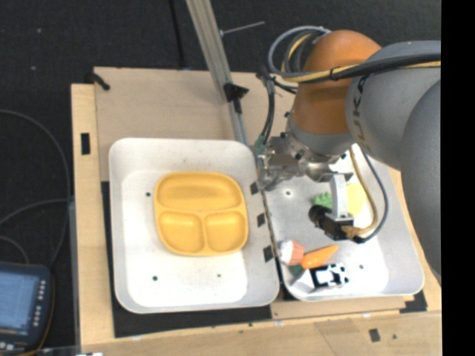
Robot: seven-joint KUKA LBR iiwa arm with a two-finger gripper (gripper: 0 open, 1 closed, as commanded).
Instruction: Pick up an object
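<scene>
An orange plastic carrot (320, 256) is laid crosswise by the right white bin's (386, 267) front edge, frontward of the gripper (280, 167); its state cannot be told.

Smooth yellow plastic tray (200, 212), matt white bins (133, 169), raw wooden bench (148, 95).

A divided tray (200, 212) lies in the left bin (133, 291), seemingly a carrot (320, 256) in the right bin (397, 269)

The arm (412, 117) is showing a fat, smooth grey shell, an orange band (326, 95) is bulging above the wrist, and grey cables (286, 47) are looping behind it.
</scene>
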